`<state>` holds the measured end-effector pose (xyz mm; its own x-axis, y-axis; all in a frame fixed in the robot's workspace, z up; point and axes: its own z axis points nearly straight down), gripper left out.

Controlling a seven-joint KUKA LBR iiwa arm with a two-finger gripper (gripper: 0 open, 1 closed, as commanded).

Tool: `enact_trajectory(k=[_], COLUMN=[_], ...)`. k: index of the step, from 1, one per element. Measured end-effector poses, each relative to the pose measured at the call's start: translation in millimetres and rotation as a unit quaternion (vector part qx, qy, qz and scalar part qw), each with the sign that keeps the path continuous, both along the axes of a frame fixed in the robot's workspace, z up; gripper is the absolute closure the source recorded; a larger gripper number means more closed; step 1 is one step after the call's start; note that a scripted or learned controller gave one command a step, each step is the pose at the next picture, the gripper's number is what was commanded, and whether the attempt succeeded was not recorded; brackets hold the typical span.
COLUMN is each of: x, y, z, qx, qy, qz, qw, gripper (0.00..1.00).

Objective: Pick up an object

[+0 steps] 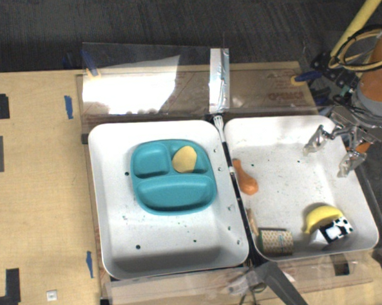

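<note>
Banana [322,216] lies in the right bin [278,146] — tool [333,149] spread above, pinching nothing.

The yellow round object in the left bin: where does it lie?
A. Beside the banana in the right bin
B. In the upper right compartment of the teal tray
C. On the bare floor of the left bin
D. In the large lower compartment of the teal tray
B: the yellow round object sits in the upper right compartment of the teal tray, inside the left bin.

A robotics lab is indicated: two white bins [109,186] are fixed on a taped plywood bench [38,190], with cables [355,45] bundled at upper right.
</note>
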<state>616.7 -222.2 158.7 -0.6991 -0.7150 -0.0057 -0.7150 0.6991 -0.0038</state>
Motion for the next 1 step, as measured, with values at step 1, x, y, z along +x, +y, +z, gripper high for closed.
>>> enact_trajectory(k=[1], x=[-55.3], y=[66.6], z=[-67.2], qx=[0.0011], qy=[0.003], qz=[0.071], qw=[0.9975], gripper=[0.0])
